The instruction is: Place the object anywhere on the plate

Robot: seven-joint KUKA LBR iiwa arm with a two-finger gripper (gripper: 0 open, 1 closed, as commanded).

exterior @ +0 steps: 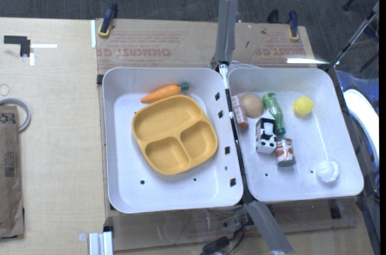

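Observation:
A yellow three-compartment plate (174, 134) lies tilted in the left bin (120, 187). A toy carrot (161, 93) rests just behind the plate, touching its far rim. The right bin (344, 145) holds several small toys: a brown round piece (251, 105), a green bottle (273, 111), a yellow ball (303, 105), a black-and-white cow (266, 135), a red-and-white can (285, 152), a slim red-brown item (238, 111) near the divider, and a white piece (327, 170) at the front right.
Brown cardboard (199, 43) lies behind the bins, held by two clamps (107, 20). A grey upright bar (226, 34) stands at the far end of the divider between the bins. A brown paper bag (11, 169) lies at the bench's left edge.

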